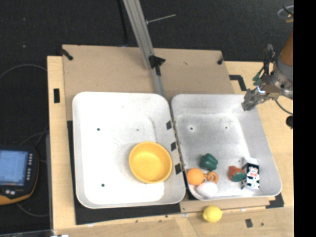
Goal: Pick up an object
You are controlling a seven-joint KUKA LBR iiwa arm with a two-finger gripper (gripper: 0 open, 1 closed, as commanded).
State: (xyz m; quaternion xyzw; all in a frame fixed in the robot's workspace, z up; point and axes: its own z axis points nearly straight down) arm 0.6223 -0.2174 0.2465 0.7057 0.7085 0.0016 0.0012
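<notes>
The gripper (251,100) hung over the far right corner of the right bin (217,112), just at its rim. Whether it was open or closed could not be told at that size, and nothing showed in its grasp. It was probably parked there at the edge so the camera had a clear look at the bin before a pick was chosen.

Nothing lay on the bin floor beneath it. The things to pick were all clustered along the near edge, well apart from the gripper. The orange ball (195,176) and the white ball (208,189) touched each other in the near left corner, with a small orange piece (213,177) against them and a green piece (209,160) just beyond. Toward the near right corner, a red toy (235,172) lay against a white carton (252,176).

That crowding seemed the main hindrance: a descent on either ball risked nudging its neighbour or meeting the bin wall. The green piece stood freest and looked the easiest target.

In the left bin (98,112), a yellow bowl (150,162) sat near the edge shared with the right bin. A lemon (212,214) lay outside on the bench (57,132), just past the right bin's near edge. A metal post (140,28) rose from behind the bins, clear of the arm.
</notes>
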